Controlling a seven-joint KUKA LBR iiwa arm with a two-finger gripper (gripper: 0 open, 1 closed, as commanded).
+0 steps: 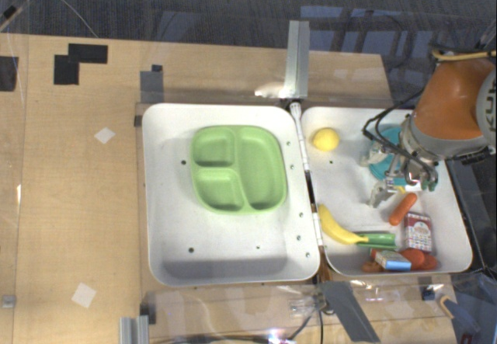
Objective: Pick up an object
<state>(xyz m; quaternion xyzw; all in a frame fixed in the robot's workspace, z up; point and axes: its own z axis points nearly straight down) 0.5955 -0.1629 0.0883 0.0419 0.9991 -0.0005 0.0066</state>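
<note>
My gripper (392, 189) hangs over the right bin (349, 179), near its right side, below the orange wrist band. Its fingers point down and stand slightly apart, with nothing seen between them. An orange carrot (402, 209) lies just below and right of the fingertips. A yellow lemon (325, 139) rests at the bin's upper left. A banana (338, 228) lies along the lower left, next to a green marker-like stick (379, 239). A red-and-white box (418, 231) sits at the lower right, with a red object (418, 258) and a small blue-and-orange item (390, 261) below it.
The left bin (167, 179) holds a green divided plate (237, 168). A metal post (297, 59) rises at the back between the bins. Wooden bench top spreads to the left. Cables and teal parts crowd the wrist.
</note>
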